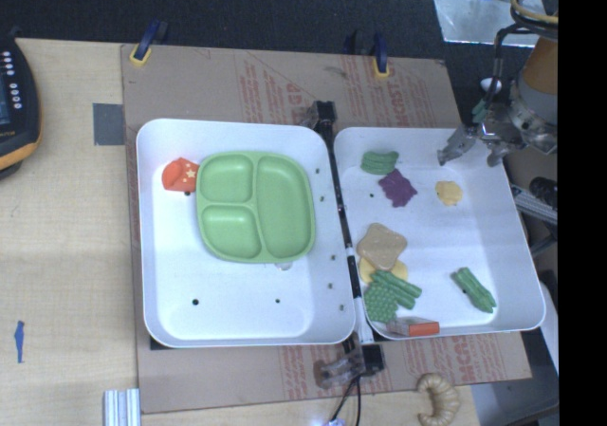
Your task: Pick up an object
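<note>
Claw (471, 151) spread open, hanging above the far right corner of the right bin (503, 225), close to its back rim.

Just below the claw, toward the near side: a small yellow lump (449, 193), round and bumpy, lying alone on the white floor. Left of the claw: a purple piece (397, 188) with jagged edges, and beside that, nearer the back rim, a dark green lump (379, 162). Apart from each other, or touching? Cannot tell.

Farther down and left of the claw: a tan bread slice (381, 245), lying partly on a yellow piece (396, 272). Right below those, a bunch of green beans (391, 293), touching the yellow piece. By the near rim, a little orange and grey stick (417, 327). Well below the claw, off by itself, a long green pickle (473, 288), lying at a slant.

Far to the left of the claw: the left bin (171, 301), with a green plate (256, 206) split into three parts. Touching the plate's far left side, a red piece (179, 175) with a yellow star.

Lots of bare white floor between the yellow lump and the pickle. Both bins side by side on brown cardboard (285, 83) on the wooden surface (66, 225).
</note>
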Available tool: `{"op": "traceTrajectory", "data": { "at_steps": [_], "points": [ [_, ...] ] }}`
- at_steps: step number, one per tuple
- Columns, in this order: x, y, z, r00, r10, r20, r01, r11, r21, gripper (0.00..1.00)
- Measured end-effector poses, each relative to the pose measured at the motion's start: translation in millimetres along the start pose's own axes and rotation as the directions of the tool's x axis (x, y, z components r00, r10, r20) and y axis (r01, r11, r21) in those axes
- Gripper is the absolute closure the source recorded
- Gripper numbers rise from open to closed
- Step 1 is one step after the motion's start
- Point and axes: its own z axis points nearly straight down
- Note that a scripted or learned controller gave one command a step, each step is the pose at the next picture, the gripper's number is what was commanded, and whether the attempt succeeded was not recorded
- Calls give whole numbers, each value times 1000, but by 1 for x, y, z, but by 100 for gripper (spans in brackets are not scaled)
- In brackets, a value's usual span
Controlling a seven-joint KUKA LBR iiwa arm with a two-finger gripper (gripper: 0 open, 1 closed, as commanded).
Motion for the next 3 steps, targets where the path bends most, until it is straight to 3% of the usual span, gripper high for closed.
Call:
{"op": "traceTrajectory", "data": {
  "at_steps": [1,2,3],
  "points": [
    [94,5,71,1000,-13,-7,13,1000,11,0],
    [119,5,67,1000,-10,-5,10,1000,10,0],
    [91,6,67,1000,-4,-4,4,1000,5,0]
  ]
}}
